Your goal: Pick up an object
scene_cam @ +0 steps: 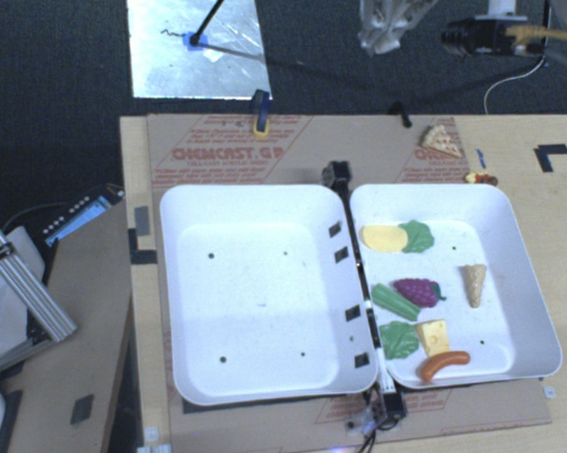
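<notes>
The right bin (pixel 524 248) holds several toy foods: a yellow oval piece (pixel 382 238) touching a green leaf (pixel 417 236), a purple grape bunch (pixel 418 290), a green stick-shaped vegetable (pixel 395 301), another green leaf (pixel 398 339), a yellow cheese block (pixel 434 336), an orange sausage (pixel 443 363) and a tan cone (pixel 475 284). My gripper (pixel 385 40) hangs at the top edge of the view, high above the bench and behind the right bin, blurred against the dark floor. Nothing is seen between its fingers.
The left bin (pixel 258 288) lies beside the right one, joined by black clips (pixel 346 256). A pizza slice toy (pixel 440 141) and a small red piece (pixel 478 178) lie on the cardboard behind the right bin. A yellow-blue clamp (pixel 260 114) stands at the back.
</notes>
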Motion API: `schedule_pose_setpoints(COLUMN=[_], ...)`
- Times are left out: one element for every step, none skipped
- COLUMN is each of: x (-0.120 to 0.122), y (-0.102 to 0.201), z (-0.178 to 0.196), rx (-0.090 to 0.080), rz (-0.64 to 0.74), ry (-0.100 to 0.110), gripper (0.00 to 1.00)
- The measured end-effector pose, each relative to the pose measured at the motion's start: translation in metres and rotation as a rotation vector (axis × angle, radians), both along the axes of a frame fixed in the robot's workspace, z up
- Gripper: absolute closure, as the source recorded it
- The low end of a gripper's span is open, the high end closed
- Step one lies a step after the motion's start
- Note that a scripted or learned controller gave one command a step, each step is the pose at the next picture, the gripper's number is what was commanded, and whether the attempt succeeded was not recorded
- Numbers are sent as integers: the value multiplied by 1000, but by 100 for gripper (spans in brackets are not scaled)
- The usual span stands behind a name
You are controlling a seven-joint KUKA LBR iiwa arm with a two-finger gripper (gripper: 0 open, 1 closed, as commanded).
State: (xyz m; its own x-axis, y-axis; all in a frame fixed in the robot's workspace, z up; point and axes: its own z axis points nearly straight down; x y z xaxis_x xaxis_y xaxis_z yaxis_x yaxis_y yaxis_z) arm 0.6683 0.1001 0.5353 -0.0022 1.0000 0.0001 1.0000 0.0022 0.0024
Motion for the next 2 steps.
schedule_pose_setpoints(x=[0,0], y=[-1,-3], z=[0,0], rx=[0,0], rz=[0,-1], ry=[0,0], gripper=[100,100])
